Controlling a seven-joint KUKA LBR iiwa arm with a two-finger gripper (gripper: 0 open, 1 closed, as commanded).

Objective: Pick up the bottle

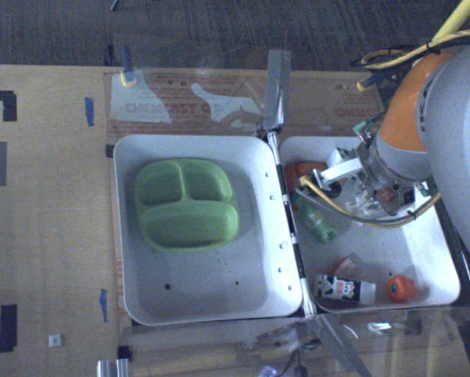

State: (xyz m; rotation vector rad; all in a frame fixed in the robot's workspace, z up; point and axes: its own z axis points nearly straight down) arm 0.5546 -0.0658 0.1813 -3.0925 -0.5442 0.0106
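Camera view: light wooden bench [46,234] with blue tape marks, dark carpet behind. Left bin [211,297] holds green tray [186,203]. Green bottle [315,222] lies in right bin [431,265], below gripper [361,195]; grip state unclear.

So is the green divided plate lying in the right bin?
No, the green divided plate lies in the left bin, across the divider from the arm.

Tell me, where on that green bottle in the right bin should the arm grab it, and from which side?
Probably across the middle of the green bottle, coming straight down from above. It lies on its side on the bin floor, slanting away from the divider wall, so its long round body offers two opposite sides to pinch. Its upper end sits close under the end effector and near a red item.
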